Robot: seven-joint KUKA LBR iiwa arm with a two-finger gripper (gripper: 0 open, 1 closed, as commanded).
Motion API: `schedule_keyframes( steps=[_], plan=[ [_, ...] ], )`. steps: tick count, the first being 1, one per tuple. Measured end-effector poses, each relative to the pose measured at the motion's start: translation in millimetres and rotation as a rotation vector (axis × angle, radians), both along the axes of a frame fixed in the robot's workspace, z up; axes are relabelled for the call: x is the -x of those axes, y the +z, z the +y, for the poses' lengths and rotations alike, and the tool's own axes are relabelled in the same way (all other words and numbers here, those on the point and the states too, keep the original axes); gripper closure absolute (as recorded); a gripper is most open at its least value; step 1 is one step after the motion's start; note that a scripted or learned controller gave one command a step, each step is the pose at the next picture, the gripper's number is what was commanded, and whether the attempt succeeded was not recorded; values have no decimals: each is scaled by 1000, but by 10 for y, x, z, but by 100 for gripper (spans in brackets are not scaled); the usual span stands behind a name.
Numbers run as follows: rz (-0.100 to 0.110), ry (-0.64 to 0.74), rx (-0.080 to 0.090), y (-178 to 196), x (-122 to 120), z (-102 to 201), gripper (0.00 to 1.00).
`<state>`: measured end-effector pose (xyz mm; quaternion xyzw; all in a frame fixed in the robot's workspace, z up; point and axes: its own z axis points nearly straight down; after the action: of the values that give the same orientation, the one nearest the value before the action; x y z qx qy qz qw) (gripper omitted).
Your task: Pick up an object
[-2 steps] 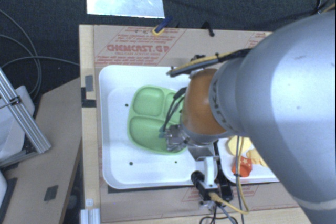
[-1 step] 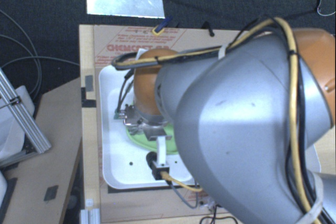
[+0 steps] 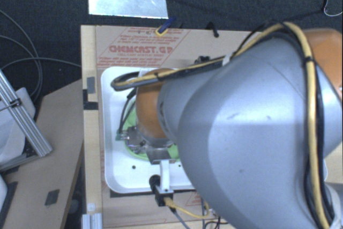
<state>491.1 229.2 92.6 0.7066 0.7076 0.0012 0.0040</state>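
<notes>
Camera view: your arm [image 3: 252, 131] hangs low over bin [image 3: 115, 169], gripper grip unreadable, green thing [image 3: 134, 148] peeking beneath wrist.

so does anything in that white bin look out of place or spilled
Nothing stands out. The grey arm with the orange band reaches down into the shallow white bin, covering most of it. A light green object peeks out beneath the wrist; too little shows to judge how it lies. The bare bin floor looks clean, with no spill.
</notes>
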Motion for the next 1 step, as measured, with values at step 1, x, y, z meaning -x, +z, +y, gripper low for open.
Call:
schedule_keyframes(
  steps=[1],
  plan=[
    [-1, -4, 1, -1, -18, -16, 0]
  ],
)
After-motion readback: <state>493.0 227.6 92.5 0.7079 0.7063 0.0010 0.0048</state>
